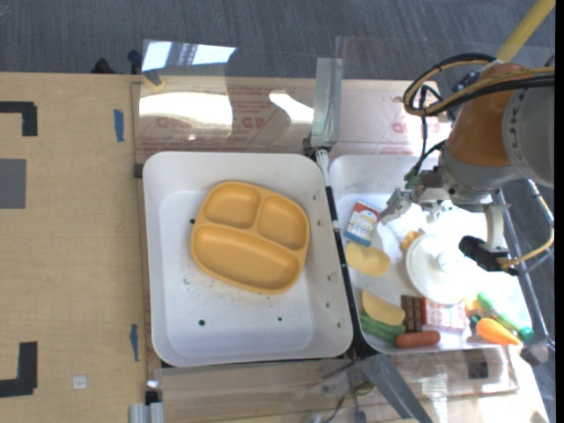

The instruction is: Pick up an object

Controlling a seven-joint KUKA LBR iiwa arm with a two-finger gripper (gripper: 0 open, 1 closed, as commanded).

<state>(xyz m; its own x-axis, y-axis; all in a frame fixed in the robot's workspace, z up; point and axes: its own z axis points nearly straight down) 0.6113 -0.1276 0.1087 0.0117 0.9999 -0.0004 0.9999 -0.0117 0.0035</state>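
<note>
Along the right bin's near edge lay a sausage, a green pod, a chocolate bar and, towards the near right corner, a carrot. Further in sat a white lid, a yellow piece and a small carton by the bin's left wall. My claw hung above the far part of that bin; how wide it stood, I could not tell. In the left bin a yellow tray rested near the middle.
</note>
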